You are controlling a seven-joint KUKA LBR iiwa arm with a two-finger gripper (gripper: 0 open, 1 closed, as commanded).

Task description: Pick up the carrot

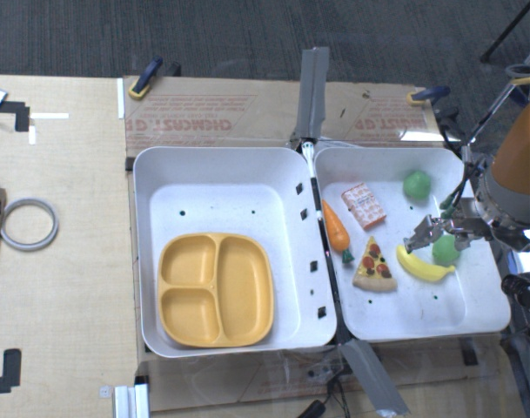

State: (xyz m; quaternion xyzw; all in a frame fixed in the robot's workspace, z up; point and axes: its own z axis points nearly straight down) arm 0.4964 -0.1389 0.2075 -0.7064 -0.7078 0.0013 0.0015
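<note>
orange carrot (335, 225) lies against the left wall of the right bin (482, 316), leafy end toward the near side. just right of it sit a pizza slice (374, 266) and a pink carton (364, 205). further right, the gripper (428, 232) hovers with fingers spread and nothing between them, above a banana (424, 266) and beside a green ball (446, 250). a yellow divided plate (217, 287) rests in the left bin (160, 181).

Surface and material findings, bench and bins

Both bins (151, 259) look like smooth white plastic with a slight sheen; the yellow tray (217, 287) is matt plastic. The carrot (335, 225) and banana (424, 268) appear as glossy moulded plastic. The bench (64, 320) is pale wood-grain, the backing sheet (221, 116) printed brown cardboard, the gripper (428, 232) bare metal.
</note>
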